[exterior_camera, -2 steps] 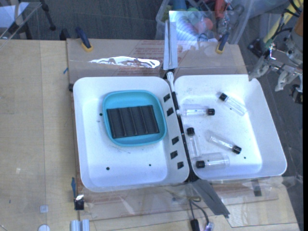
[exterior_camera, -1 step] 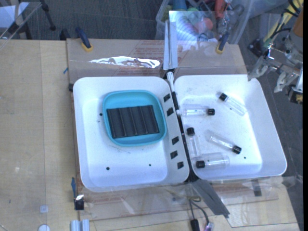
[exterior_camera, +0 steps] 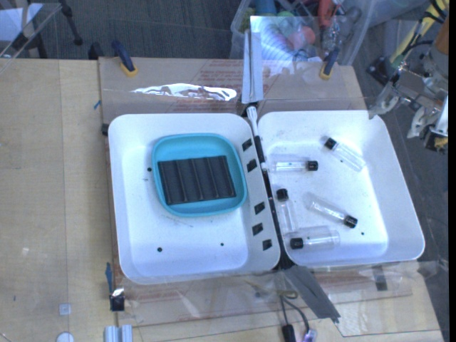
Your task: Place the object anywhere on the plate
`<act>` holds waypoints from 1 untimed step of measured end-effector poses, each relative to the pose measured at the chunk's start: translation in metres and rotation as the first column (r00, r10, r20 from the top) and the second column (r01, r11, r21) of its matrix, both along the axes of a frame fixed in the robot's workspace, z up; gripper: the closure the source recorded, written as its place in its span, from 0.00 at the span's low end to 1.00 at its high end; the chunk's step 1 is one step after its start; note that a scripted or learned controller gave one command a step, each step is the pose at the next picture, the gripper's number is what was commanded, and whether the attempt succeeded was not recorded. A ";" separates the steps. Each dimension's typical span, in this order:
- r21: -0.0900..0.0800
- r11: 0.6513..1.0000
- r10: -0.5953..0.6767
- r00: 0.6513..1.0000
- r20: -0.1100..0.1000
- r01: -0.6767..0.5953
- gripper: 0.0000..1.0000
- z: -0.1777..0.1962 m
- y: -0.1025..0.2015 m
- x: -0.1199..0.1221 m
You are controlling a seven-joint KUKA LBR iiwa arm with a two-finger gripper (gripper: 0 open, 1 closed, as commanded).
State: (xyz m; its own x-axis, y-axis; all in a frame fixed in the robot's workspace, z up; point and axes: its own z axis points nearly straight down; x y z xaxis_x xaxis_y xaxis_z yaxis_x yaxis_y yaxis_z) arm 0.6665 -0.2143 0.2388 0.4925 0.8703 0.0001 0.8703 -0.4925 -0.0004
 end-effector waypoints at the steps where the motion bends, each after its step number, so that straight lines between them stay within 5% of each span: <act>1: 0.001 1.000 0.010 1.000 -0.005 -0.010 0.00 -0.009 0.000 0.000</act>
